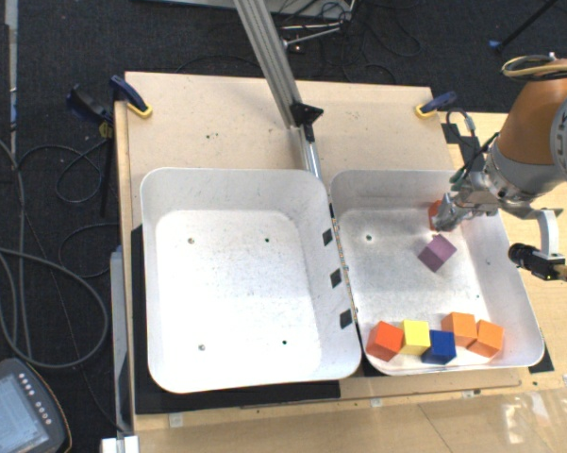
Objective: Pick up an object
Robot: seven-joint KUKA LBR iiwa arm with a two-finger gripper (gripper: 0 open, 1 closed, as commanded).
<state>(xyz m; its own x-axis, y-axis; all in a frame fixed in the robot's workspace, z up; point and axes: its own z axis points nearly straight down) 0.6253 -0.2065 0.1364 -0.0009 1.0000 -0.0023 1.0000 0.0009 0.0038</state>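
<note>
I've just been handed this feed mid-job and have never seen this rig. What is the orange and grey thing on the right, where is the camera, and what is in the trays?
One camera looks down at a slant on a wooden bench. The grey arm with an orange band reaches in from the right; its gripper hangs low over the right shallow white bin. A small purple block lies apart, just below the gripper. Something small and reddish sits at the gripper's tip, but whether it is gripped cannot be told. Along that bin's near edge lie three orange blocks, a yellow block and a blue block. The left white bin sits beside it.
</note>
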